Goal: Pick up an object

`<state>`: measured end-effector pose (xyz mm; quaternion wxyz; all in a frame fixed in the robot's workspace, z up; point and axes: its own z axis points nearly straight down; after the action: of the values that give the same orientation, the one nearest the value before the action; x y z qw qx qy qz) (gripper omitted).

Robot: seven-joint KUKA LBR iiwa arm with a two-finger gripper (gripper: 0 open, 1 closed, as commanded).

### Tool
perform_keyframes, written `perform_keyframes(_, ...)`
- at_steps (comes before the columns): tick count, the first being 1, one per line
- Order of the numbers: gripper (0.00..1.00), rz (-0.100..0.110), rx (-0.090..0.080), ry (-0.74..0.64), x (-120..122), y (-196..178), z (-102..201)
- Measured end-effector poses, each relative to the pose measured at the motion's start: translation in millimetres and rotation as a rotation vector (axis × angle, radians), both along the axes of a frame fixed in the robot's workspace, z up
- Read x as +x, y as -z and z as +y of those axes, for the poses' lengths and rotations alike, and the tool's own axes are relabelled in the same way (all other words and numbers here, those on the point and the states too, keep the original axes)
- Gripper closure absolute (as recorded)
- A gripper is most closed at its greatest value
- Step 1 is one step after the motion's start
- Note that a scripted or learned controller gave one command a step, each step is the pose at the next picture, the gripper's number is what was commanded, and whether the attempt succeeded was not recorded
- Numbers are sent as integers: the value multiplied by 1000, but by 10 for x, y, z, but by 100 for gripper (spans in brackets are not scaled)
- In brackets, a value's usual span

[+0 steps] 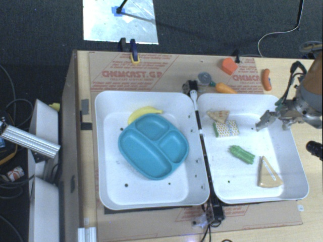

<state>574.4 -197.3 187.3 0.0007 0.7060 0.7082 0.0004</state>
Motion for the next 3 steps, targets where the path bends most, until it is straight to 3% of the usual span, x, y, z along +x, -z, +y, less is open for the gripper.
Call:
perform_keyframes(1, 0, 2, 1, 0, -349, 1001, 495)
perform_keyframes(2, 0, 1, 1, 2, -878, 1030, 556)
perform_keyframes(3, 100, -2, 2, 1, -863, 921, 560)
